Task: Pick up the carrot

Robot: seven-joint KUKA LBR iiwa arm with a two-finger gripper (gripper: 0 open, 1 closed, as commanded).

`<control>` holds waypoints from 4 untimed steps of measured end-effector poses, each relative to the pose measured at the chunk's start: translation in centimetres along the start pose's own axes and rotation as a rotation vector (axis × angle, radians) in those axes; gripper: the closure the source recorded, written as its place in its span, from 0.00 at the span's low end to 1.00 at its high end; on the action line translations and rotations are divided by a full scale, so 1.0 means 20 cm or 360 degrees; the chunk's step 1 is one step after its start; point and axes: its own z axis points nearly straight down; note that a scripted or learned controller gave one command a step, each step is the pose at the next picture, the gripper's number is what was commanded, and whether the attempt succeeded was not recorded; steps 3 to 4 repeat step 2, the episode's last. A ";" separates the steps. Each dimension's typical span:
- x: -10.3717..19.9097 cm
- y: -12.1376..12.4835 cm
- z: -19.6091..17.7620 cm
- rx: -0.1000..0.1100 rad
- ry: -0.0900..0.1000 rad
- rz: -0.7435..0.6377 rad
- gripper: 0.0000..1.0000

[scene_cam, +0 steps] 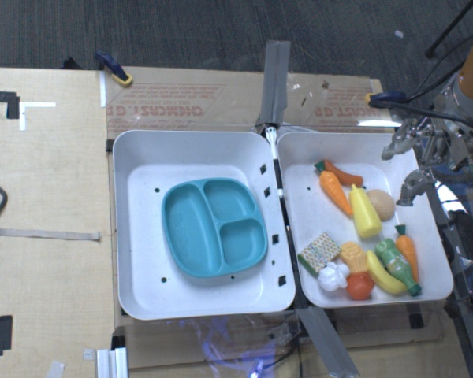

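Note:
In the right bin (299, 211), a long orange carrot (336, 192) with a green top lies at a slant in the upper left part. It sits beside a red-orange pepper (347, 174). A second, smaller carrot (407, 250) lies near the bin's right wall, next to a green vegetable (399, 263). My gripper (404, 167) hangs over the bin's upper right edge, to the right of the long carrot and apart from it. Its fingers stand open with nothing between them.
A yellow bottle (366, 212) and a beige ball (383, 205) lie just right of the long carrot. A cracker (319, 249), garlic (331, 276), a tomato (360, 287) and a banana (385, 274) crowd the bin's front. The left bin (134, 211) holds a teal divided plate (215, 227).

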 end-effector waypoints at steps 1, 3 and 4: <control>-0.18 0.21 0.91 0.0000 -0.0001 -0.0248 0.00; -0.19 0.22 0.85 0.0002 -0.0011 -0.0252 1.00; -0.19 0.22 0.85 0.0002 -0.0011 -0.0252 1.00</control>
